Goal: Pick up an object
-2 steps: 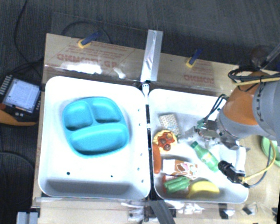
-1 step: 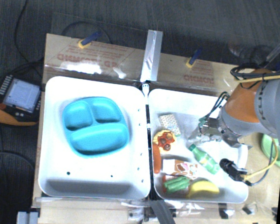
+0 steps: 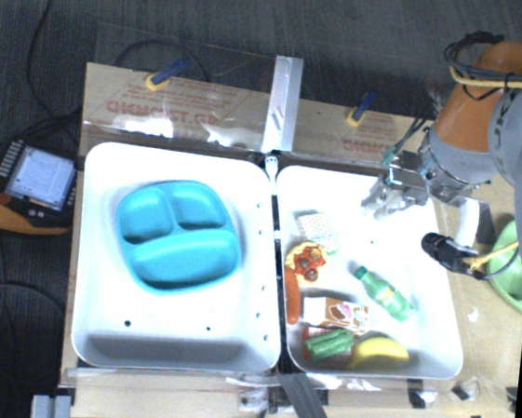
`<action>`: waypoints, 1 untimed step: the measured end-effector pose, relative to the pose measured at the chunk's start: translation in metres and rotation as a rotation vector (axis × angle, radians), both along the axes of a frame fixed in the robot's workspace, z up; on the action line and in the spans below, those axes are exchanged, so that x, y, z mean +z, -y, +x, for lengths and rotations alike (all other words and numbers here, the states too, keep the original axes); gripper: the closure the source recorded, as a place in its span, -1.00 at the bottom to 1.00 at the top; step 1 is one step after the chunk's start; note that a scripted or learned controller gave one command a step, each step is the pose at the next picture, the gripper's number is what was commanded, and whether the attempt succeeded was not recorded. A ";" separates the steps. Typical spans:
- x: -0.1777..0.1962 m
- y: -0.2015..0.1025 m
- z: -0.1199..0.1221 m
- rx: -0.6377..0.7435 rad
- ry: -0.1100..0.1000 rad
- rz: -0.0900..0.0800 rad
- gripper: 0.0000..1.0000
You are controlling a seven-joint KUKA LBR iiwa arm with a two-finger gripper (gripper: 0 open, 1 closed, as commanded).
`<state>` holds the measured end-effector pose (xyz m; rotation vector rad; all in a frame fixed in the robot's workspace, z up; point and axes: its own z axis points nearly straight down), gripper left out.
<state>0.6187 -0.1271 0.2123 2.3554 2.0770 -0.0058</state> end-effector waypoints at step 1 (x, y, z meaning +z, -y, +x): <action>0.000 0.001 0.000 -0.001 -0.001 -0.001 -1.00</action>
